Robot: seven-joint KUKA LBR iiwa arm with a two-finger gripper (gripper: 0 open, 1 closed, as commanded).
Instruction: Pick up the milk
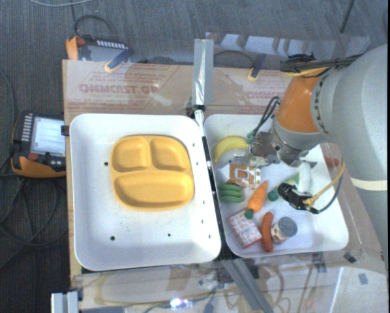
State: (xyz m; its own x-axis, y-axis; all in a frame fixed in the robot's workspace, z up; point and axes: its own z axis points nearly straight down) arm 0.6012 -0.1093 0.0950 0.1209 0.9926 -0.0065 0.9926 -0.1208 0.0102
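Camera view, looking down at a slant on the bench: two shallow white bins sit side by side on a cardboard sheet (143, 87). The left bin (90, 194) holds a yellow divided tray (152, 171), lying flat near its middle with its three compartments facing up.

The right bin (332, 230) holds a clutter of play food. A banana (226, 147) lies at the upper left, close to the dividing wall. Below it sits a small green bundle of beans (231, 192). A carrot (256, 199) lies tilted beside the beans, its green top toward the bin's front. Near the front wall are a red-and-white box (244, 229), a sausage (267, 231) lying just beside it, and a small can (285, 229) touching the sausage's right side.

The milk (245, 174), a small carton with orange-and-white print, sits between the banana and the carrot, in the bin's left half. Its printed face looks up toward the camera; whether it stands or lies, and which way its long axis runs, cannot be told at this size.

The grey arm (358, 116) with its orange band reaches in from the right. The gripper (260, 155) hangs just above the carton's upper right edge. Whether its fingers are apart or together cannot be told, and no object is seen between them.

A handheld control unit (42, 145) lies on the floor left of the bench.
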